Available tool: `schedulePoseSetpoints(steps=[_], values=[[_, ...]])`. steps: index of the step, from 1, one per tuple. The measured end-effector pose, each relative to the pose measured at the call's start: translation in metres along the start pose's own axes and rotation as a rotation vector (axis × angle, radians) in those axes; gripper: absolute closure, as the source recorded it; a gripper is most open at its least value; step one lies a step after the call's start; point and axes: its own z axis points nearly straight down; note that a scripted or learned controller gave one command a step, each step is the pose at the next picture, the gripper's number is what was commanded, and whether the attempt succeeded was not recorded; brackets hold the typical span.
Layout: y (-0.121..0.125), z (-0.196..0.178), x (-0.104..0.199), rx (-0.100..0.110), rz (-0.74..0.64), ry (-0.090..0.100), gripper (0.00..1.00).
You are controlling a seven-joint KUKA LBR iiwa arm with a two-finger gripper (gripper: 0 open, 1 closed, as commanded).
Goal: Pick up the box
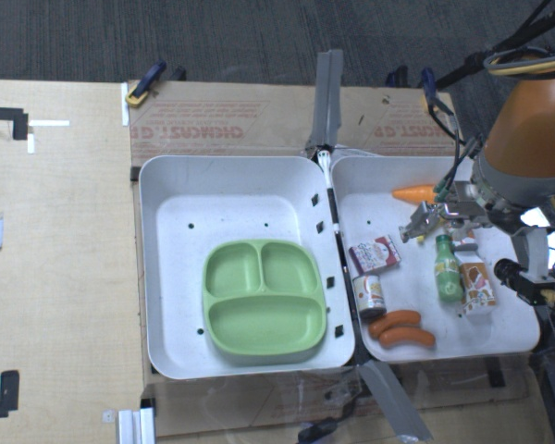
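Two white bins sit side by side; the left bin (157,276) carries a green divided plate (264,297). In the right bin (523,336), the box (375,253) lies near the left wall, a can (369,295) just below it and sausages (402,329) toward the front edge. The gripper (435,218) hangs near the bin's centre, beside a carrot (413,193) and green bottle (447,268); finger state cannot be told.
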Motion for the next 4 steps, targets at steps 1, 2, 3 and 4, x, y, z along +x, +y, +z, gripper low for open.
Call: schedulePoseSetpoints(steps=[1,2,3,4], values=[[0.016,0.005,0.070,-0.001,-0.104,0.000,0.00],[-0.010,0.005,0.060,0.000,-0.054,0.001,0.00],[0.007,0.005,0.045,-0.002,-0.089,0.000,0.00],[0.004,0.099,-0.008,-0.013,-0.180,-0.003,0.00]])
